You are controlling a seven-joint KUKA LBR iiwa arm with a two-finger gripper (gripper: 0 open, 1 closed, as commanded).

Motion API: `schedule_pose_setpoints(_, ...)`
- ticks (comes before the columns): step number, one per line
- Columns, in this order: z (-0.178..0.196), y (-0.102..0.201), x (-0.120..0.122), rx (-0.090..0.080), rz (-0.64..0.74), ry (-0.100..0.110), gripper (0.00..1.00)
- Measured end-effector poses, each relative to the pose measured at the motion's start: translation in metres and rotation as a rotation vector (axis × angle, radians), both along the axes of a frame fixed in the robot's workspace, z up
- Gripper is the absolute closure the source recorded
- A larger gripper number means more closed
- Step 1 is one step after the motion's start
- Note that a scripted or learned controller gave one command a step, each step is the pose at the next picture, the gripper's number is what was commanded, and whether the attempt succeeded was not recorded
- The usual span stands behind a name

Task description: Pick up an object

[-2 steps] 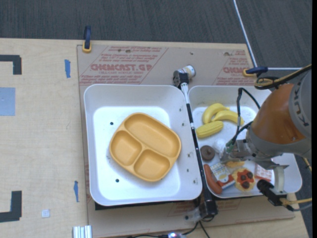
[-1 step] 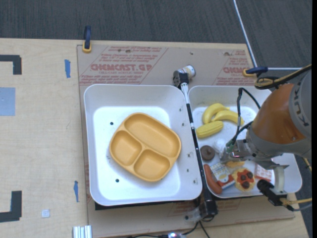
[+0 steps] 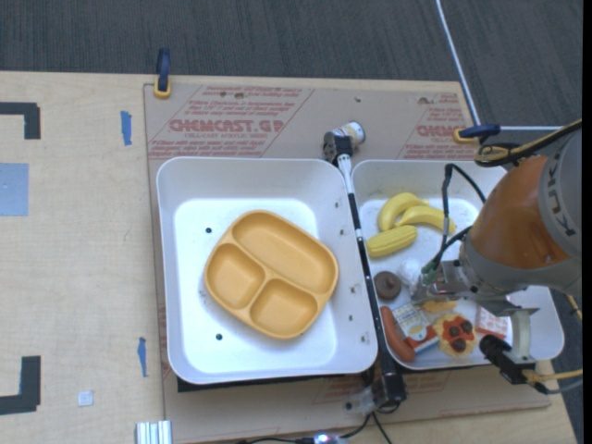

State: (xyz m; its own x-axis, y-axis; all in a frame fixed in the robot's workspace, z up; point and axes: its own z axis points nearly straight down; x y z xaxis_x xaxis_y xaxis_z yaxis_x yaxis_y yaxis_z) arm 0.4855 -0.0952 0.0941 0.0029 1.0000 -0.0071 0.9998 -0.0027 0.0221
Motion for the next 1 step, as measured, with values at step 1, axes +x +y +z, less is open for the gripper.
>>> schedule_pose_setpoints(1,0.0,-0.0006,0.0001,0.001,0.002,0.0,0.0)
